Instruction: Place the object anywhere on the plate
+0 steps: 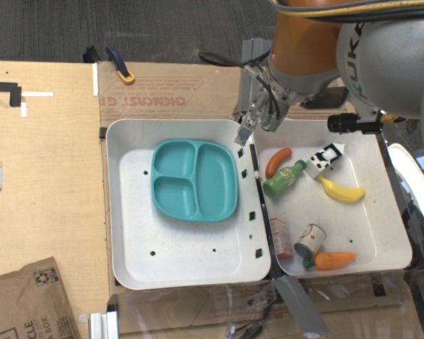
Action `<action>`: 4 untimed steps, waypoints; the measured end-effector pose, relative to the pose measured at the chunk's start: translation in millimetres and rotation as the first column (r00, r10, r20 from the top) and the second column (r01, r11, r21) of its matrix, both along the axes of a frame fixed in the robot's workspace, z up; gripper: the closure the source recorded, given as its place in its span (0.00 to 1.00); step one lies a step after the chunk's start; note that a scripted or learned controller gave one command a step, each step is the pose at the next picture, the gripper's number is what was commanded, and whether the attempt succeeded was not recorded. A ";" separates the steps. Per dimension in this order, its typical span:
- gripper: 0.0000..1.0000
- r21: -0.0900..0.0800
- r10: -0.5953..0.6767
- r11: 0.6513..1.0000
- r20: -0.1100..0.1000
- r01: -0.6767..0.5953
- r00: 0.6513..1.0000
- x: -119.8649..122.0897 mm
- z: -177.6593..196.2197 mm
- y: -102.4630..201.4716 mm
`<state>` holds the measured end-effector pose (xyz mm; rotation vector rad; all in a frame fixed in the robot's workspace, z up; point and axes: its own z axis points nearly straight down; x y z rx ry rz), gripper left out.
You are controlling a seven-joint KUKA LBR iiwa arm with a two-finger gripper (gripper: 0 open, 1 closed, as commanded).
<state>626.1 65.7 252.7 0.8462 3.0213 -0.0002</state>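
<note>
The arm's grey body is cut off at the top and right edges, and the tool (253,127) hangs over the back rim where the two bins meet; its tips blur together, so whether it is open or closed cannot be told, and nothing can be made out between them. The left bin (127,253) holds a teal divided plate (195,181), its three compartments bare. The right bin (389,224) holds a red-orange sausage (278,161), a green bottle (283,178), a black-and-white toy (325,158), a banana (342,191), a can (310,240), a carrot (331,260) and a reddish packet (280,237) half hidden by the bin's wall. Brown cardboard (169,90) covers the counter behind the bins.
</note>
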 end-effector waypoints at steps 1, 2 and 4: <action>1.00 0.000 0.027 1.000 0.000 -0.027 1.000 -63.0 148.7 -80.1; 1.00 0.001 0.204 0.979 -0.003 -0.204 0.979 -138.3 131.7 -28.0; 1.00 0.000 0.110 0.994 -0.001 -0.110 0.994 -146.9 96.3 -80.7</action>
